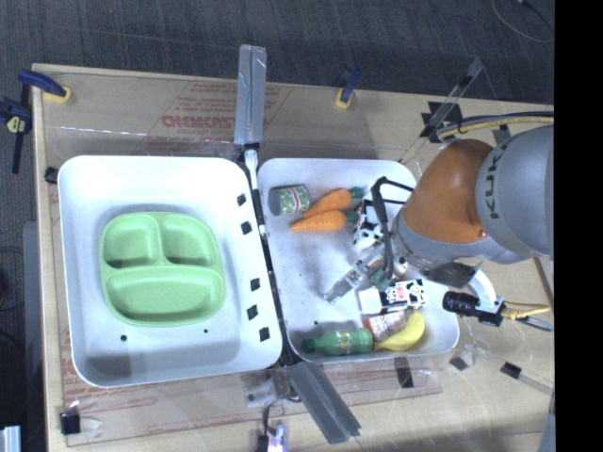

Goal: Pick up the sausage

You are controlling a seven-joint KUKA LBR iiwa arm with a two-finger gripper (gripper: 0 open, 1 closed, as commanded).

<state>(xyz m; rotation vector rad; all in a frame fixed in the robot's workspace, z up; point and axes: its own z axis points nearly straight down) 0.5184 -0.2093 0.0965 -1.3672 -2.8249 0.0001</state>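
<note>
My gripper (350,281) is low inside the right bin (311,172), near its middle, below the arm's orange band (448,201). A small reddish-brown piece (381,325) lies at the bin's front right, wedged between the banana (409,332) and the green bottle (337,341); it may be the sausage, but it is partly hidden. The gripper is a little up and left of that piece, and nothing can be seen held in it.
A green-labelled can (289,199) and two carrots (325,211) lie at the back of the right bin. A white patterned card (403,294) sits by the wrist. The left bin (85,182) holds a green divided tray (165,266).
</note>
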